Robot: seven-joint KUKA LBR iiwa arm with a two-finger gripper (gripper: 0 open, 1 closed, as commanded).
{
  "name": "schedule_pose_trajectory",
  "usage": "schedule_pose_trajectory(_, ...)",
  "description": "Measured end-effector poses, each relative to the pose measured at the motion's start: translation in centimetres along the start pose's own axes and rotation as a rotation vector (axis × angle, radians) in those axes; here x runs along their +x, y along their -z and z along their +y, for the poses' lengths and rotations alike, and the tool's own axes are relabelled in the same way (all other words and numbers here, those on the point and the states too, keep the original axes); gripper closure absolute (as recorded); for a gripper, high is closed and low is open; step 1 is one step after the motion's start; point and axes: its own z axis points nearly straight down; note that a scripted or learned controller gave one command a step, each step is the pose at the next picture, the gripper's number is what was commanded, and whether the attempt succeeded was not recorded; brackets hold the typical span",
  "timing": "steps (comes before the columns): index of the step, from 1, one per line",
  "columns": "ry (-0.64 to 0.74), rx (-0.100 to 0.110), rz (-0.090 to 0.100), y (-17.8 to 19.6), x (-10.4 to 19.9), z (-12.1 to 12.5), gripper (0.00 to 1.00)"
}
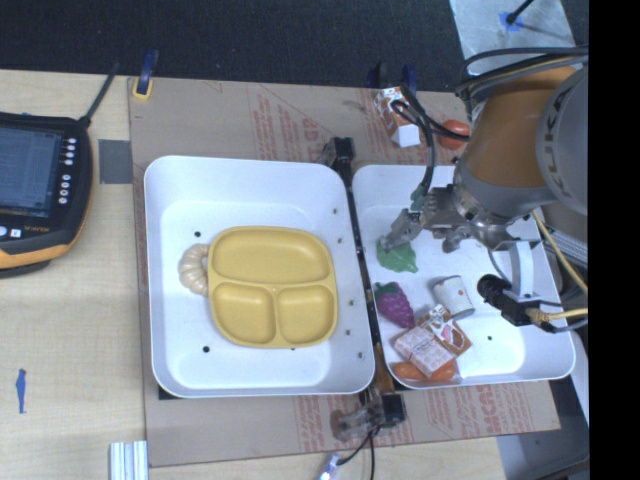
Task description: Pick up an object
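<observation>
right bin (520, 366): snack packet (432, 342) up front, purple grapes (393, 304) and small white cup (452, 293) just behind | gripper (402, 234) right over the green leafy toy (398, 258), fingers a little apart, touching it, not clearly gripping | left bin (165, 268): yellow divided plate (271, 286)

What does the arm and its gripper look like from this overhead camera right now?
The arm is a thick rounded body, grey on its outer side with a broad orange band above the wrist. Black cables loop along it toward the wrist. The gripper is a small grey metal assembly with dark parts. A black fitting with a pale cable hangs off the lower side.
</observation>
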Motion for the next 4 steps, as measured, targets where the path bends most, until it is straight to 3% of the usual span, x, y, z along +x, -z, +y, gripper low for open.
schedule_pose_trajectory(1,0.001,0.002,-0.002,-5.6,-4.1,-2.2,0.0)
schedule_pose_trajectory(2,-0.001,0.0,0.0,-10.0,-4.0,7.2,0.0)
schedule_pose_trajectory(3,0.001,0.002,-0.002,-10.0,-4.3,3.1,0.0)
schedule_pose_trajectory(4,0.003,0.003,-0.002,-9.0,-4.3,3.1,1.0)
